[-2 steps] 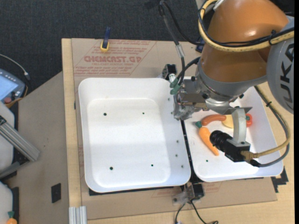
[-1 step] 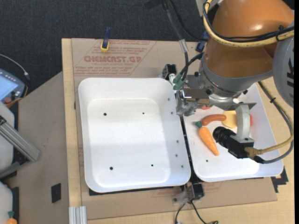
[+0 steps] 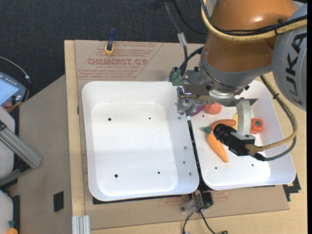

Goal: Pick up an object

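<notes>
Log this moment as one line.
gripper: at right bin left edge | beside it: purple toy | carrot: lying apart from gripper

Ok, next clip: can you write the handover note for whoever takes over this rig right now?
Gripper: low over the upper left corner of the right bin, by the wall between the two bins. I can't see any object in its grasp.
Things: the carrot, pink piece, purple piece and red-orange piece with a green top all lie in the right bin.
Done: approach only, no pick confirmed.
Left: grasp one object and lift it. The purple piece is nearest the gripper.
</notes>
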Controlling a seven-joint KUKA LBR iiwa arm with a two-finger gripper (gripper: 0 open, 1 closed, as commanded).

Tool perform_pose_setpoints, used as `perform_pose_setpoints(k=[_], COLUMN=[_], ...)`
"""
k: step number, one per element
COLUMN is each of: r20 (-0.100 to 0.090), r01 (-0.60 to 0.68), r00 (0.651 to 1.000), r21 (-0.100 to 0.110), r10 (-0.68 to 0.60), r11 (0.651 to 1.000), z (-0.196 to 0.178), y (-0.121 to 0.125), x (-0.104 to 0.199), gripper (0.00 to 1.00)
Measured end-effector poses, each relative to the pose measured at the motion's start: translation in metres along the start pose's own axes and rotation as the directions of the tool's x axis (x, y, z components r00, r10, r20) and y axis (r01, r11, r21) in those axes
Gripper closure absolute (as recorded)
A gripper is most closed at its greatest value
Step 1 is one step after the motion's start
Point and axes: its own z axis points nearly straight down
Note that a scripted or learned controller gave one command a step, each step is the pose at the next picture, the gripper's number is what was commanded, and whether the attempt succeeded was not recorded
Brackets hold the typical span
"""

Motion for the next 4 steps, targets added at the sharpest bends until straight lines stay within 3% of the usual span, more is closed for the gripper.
perform_pose_setpoints(k=[1,3,4], r20=[-0.001,0.000,-0.005], r01=[0.003,0.002,0.002], r00=[1.000,1.000,1.000], r21=[0.006,0.001,-0.008], r10=[-0.003,-0.002,-0.002], r11=[1.000,1.000,1.000], z=[0.002,-0.019,-0.108], y=[-0.019,-0.017,-0.017], x=[0.042,0.040,0.058], gripper=[1.00,1.00,1.00])
